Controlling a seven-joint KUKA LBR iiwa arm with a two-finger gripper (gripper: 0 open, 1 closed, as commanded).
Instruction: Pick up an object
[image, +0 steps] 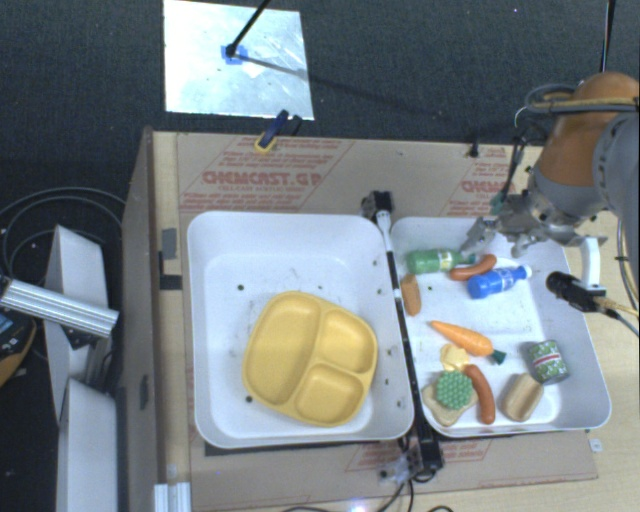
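Note:
My gripper (497, 238) hangs over the far edge of the right bin (580, 400), its two fingers spread open with nothing between them. Just in front of it lie a green bottle (432, 262), a red sausage (473, 268) and a blue bottle (497, 281). Nearer the front are a carrot (463, 338), a green can (546, 361), a bread roll (521, 397), another red sausage (482, 393) and a green leafy piece on toast (453, 390). A small orange sausage (410, 294) lies by the divider.
The left bin (215, 300) holds a yellow divided plate (310, 358). A black clamp (379, 206) sits on the rim between the bins. The arm (585, 150) comes in from the upper right, and a black fitting (568, 289) overhangs the right bin's edge.

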